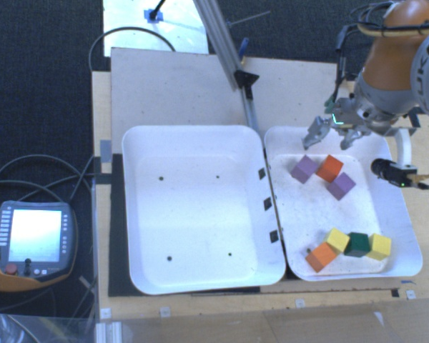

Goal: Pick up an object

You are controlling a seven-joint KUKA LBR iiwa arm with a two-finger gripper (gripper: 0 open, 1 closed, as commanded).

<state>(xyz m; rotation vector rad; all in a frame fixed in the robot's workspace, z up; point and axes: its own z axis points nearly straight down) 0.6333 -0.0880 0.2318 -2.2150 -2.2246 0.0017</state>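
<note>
Open pincer (334,137) above orange block (330,168)

Seven small blocks sit in the right bin (397,213): a purple block (304,168), orange block (329,168) and second purple block (341,185) clustered up top; orange (320,256), yellow (337,240), green (357,244) and yellow (380,246) cubes line the near edge.

the two bins (193,138) look like smooth white plastic with a faint sheen, the blocks (329,167) matt and solid-coloured, the bench (171,84) pale bare board, the floor (36,63) dark rough carpet, the gripper (334,133) dull grey metal
</note>
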